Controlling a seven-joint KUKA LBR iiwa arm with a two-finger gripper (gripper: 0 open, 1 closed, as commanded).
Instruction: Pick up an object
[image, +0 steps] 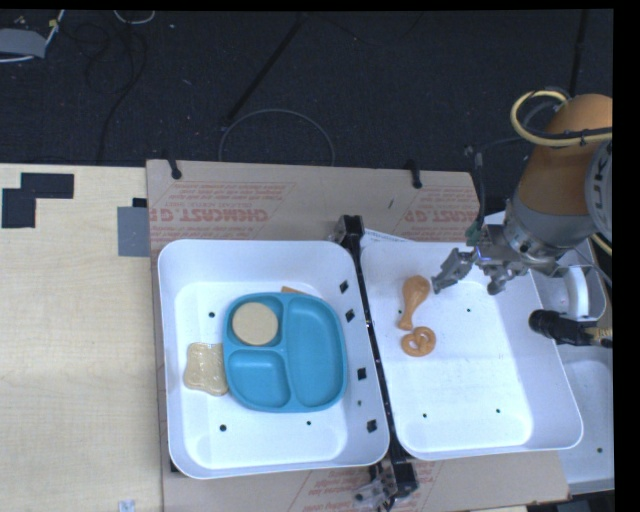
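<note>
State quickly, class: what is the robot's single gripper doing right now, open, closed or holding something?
Gripper: jaws open, holding nothing, above the right bin near the drumstick toy.

gripper (472, 272) over right bin (540, 425), drumstick (413, 299), pretzel (418, 342)

You see white bins (190, 290), a blue tray (300, 365) bearing a tan disc (254, 323), a beige slice (205, 369), and orange-tan drumstick (412, 298) and pretzel (418, 342).

A robotics lab: a pale wooden bench (70, 350) carries two shallow white bins (190, 420) clamped side by side on printed cardboard (300, 205), loose cables (275, 130) trail over dark carpet (400, 90), and an industrial arm (560, 180) reaches in.
</note>
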